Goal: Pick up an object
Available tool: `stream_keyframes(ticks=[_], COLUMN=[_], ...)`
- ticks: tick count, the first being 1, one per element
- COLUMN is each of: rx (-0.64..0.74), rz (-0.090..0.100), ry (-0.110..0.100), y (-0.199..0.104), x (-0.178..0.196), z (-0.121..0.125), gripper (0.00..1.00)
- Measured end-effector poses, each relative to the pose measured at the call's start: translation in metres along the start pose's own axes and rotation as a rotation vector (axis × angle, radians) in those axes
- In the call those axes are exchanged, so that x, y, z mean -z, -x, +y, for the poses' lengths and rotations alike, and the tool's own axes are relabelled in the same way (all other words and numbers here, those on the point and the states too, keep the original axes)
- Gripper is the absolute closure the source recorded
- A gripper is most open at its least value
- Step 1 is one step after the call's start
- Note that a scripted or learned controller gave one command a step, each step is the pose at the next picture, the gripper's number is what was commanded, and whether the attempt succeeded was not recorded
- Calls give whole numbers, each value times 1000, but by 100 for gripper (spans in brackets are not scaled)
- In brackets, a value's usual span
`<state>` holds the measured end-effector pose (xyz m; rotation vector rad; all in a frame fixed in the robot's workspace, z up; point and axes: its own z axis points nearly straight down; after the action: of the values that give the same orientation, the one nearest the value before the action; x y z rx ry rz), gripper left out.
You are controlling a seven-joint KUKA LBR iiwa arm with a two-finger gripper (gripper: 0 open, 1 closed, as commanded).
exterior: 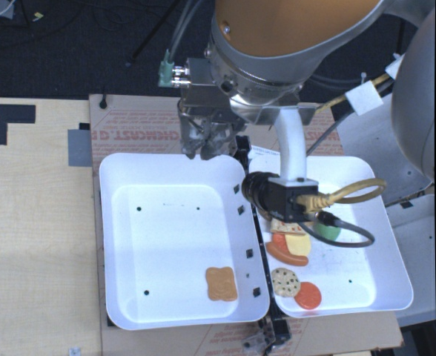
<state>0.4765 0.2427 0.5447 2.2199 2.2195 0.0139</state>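
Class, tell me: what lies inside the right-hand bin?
A speckled cookie, a red disc, a sausage, a yellow piece and a green thing, clustered near the right bin's left wall. The arm covers part of the green thing and the bin's far corner.

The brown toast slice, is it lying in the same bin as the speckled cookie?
No, the toast slice lies in the left bin, while the cookie lies in the right bin.
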Motion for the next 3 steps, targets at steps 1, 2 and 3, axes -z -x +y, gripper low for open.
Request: stream_keyframes(ticks=[1,2,3], rx=[0,0,-2], rz=[-13,-3,-12], ry=[-24,-4,-22], y=[0,0,1], x=[-175,-89,-266], z=[-4,-1,36], gripper=[100,100,100])
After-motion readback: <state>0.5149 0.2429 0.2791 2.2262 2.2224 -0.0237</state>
